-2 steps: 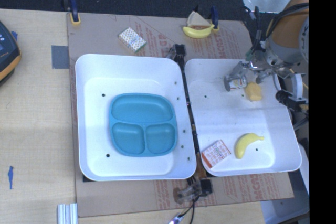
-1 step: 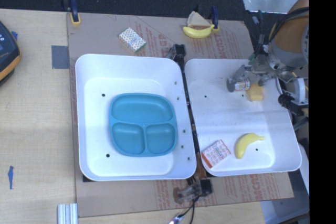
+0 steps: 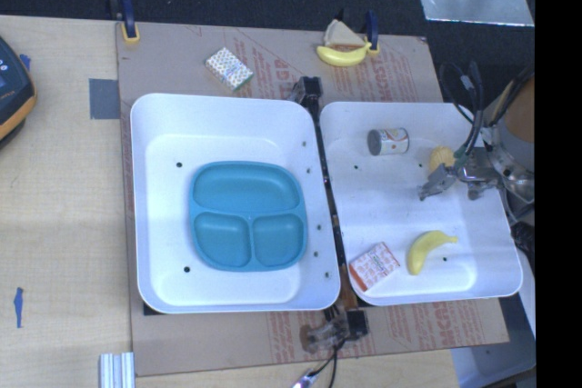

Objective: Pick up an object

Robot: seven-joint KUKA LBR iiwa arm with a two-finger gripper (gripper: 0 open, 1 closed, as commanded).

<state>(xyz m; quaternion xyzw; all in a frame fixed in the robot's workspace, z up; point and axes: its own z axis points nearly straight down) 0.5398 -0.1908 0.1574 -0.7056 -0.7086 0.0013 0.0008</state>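
A fixed camera looks down on a tabletop (image 3: pixel 64 195) carrying two shallow white bins side by side. The right bin (image 3: pixel 364 118) is the landmark here. Inside it, toward its near edge, lies a small yellow banana (image 3: pixel 428 249), probably a light, stiff plastic toy with a smooth, slightly slippery skin; the best hold looks to be across its narrow middle, where the curve is thickest. Just to the banana's left, at the bin's near left corner, lies a flat red-and-white packet (image 3: pixel 374 265). Toward the bin's far side a small can (image 3: pixel 388 141) lies on its side, and a yellow lump (image 3: pixel 441 157) sits beside the arm. The gripper (image 3: pixel 438 186) hangs over the bin's right part, its jaws slightly parted and holding nothing. The banana lies apart from the jaws, nearer the bin's front edge, not between them.
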